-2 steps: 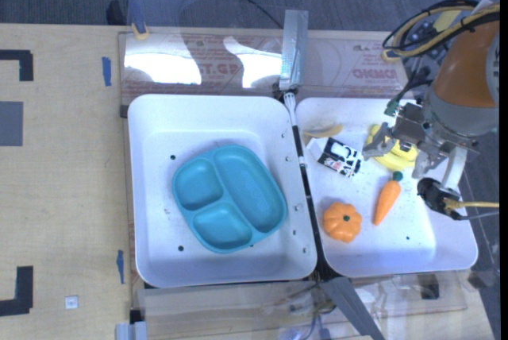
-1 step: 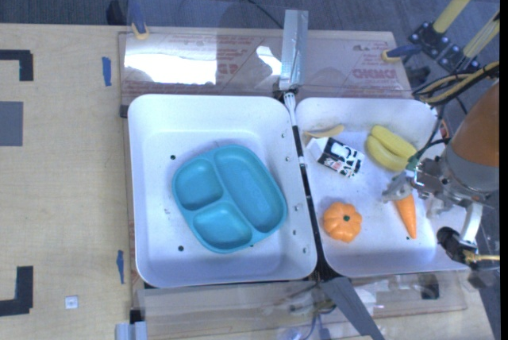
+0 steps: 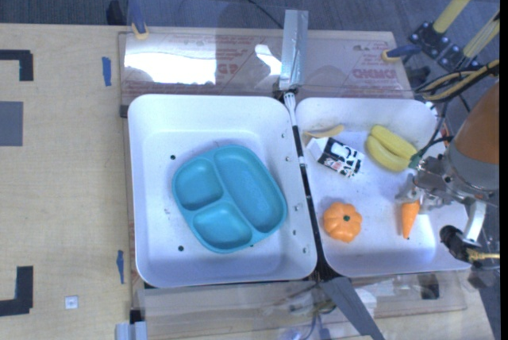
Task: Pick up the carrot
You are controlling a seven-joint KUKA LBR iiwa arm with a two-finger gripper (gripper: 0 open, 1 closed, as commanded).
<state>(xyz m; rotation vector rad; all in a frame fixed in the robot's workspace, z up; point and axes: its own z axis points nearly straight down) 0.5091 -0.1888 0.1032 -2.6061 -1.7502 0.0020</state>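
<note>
Item: small orange tapered carrot (image 3: pixel 408 218), right white bin (image 3: pixel 373 255). Metal tool (image 3: pixel 427 191) just above; we cannot tell its state. Risk, we judge: bin wall blocks approach.

Left bin (image 3: pixel 151 171): blue three-compartment tray (image 3: pixel 228 197), set at an angle. Right bin (image 3: pixel 373 247): orange pumpkin (image 3: pixel 342 221) near front; yellow banana (image 3: pixel 390 148) toward back; small black-and-white carton (image 3: pixel 340 156) beside it, print unreadable, possibly a milk box.
</note>
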